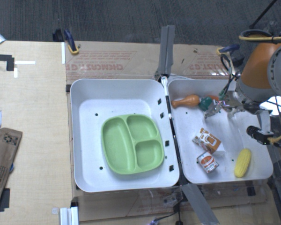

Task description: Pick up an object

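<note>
Two white bins sit side by side on a cardboard-covered bench, their inner rims meeting along the middle. The left bin (82, 125) holds a green tray (132, 144) with three compartments, lying flat toward the bin's near right part and tilted a little against the bin's edges. The right bin (225, 175) carries the loose objects. An orange carrot (186, 101) lies near the far left corner, its thick end pointing to the bin's right, with a teal toy (206, 102) touching or just beside that end. Near the bin's middle rests an orange-and-white carton (207, 141), tilted, and just beyond its near side sits a small can (207, 162) with the same colours. A yellow corn cob (242, 162) lies close to the near right corner, well apart from the carton and the can.

The grey arm (262, 69) with its orange band reaches in over the far right corner of the right bin. Its gripper (225, 108) hangs low by the far edge, just beside the teal toy; whether the fingers are spread or closed cannot be told from above, and nothing is seen held between them. Tape marks and a brown paper bag (2, 158) lie on the bench to the left of the bins
</note>
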